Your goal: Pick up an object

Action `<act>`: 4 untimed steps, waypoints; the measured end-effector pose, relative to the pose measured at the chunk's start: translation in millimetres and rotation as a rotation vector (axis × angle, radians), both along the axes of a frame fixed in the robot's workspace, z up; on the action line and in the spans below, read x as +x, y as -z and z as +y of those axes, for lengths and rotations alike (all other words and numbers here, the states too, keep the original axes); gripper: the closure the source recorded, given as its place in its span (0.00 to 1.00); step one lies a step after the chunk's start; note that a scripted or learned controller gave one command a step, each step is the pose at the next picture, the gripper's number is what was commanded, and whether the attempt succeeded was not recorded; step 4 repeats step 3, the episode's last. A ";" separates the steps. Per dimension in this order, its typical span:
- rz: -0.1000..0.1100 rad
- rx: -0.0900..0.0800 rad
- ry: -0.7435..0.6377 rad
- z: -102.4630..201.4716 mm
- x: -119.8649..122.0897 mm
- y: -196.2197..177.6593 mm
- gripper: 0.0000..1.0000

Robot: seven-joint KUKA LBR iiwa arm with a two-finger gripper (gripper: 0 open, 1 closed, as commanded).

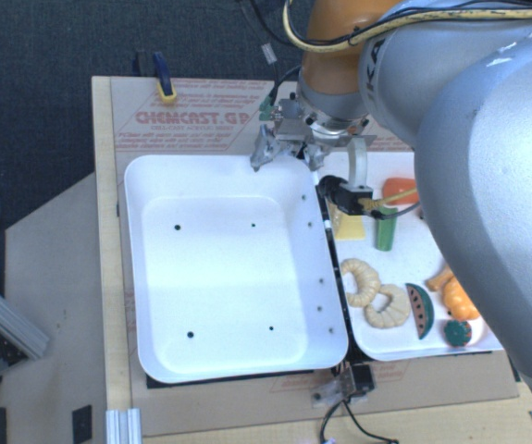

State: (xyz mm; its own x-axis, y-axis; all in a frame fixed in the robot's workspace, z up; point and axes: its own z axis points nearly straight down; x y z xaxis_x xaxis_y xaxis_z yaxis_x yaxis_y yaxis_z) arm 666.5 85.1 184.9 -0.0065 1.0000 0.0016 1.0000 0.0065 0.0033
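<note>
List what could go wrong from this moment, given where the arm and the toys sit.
1. The pincer hangs over the back rim of the left bin, away from every toy, so closing here would likely grab nothing.
2. The toys crowd together in the right bin: the pretzel touches the watermelon slice, so a grasp may catch two or slip.
3. The arm covers part of that bin, hiding some toys.

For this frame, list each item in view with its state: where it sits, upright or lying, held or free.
Gripper: above the left bin's far edge, fingers spread, nothing between them.
Left bin: flat on the bench.
Right bin: flat, holding the toys.
Yellow block: lying, free.
Green cylinder: lying, free.
Orange piece: lying, free, partly behind the arm.
Pretzel: lying flat, free.
Watermelon slice: lying, free.
</note>
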 end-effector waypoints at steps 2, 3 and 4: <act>-0.002 -0.001 0.003 72.5 0.6 -36.5 1.00; -0.017 0.005 0.001 119.8 0.6 -224.5 1.00; -0.017 0.005 0.001 119.8 0.6 -224.5 1.00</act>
